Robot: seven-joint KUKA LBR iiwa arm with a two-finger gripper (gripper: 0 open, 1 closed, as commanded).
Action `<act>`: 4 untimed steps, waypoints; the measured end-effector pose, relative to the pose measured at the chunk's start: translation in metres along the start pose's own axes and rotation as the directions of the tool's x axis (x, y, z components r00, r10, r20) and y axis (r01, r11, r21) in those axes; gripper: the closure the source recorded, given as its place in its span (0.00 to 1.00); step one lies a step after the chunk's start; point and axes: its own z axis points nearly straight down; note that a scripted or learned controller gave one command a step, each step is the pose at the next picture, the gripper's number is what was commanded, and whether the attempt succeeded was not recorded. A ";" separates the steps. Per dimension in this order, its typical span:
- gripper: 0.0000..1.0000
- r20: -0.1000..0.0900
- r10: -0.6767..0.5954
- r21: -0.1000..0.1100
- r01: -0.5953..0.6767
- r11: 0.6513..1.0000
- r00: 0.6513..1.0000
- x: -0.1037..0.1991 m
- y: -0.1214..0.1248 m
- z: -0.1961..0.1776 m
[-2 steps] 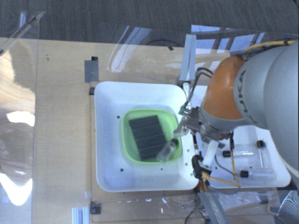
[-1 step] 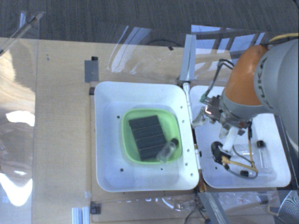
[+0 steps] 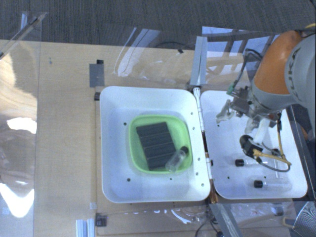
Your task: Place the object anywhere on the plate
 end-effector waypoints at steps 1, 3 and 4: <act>0.00 0.002 -0.099 -0.003 0.099 0.995 0.995 -0.069 0.088 -0.037; 0.00 0.002 -0.034 -0.003 0.034 0.999 0.999 -0.080 0.156 -0.144; 0.00 0.002 -0.034 -0.003 0.034 0.999 0.999 -0.080 0.156 -0.144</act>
